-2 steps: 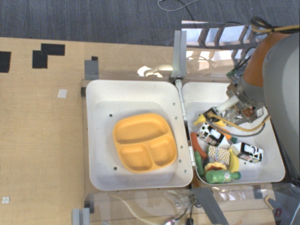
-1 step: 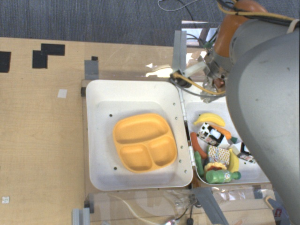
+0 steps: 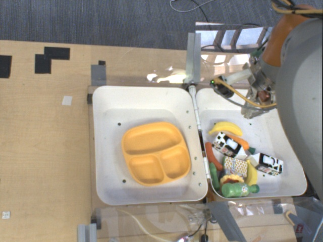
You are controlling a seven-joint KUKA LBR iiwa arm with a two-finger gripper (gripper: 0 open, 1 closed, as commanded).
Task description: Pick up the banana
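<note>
Gripper (image 3: 251, 111) over right bin's (image 3: 292, 185) far side, finger state can't tell; banana (image 3: 226, 128) lies just near-left of it.

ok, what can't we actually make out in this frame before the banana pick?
- Gripper: blurred in the camera view, finger state unreadable.
- Banana: lower edge covered by a black-and-white toy.
- Second yellow piece: mostly buried in the toy pile, identity unclear.
- Right bin: right side hidden behind the arm.
</note>
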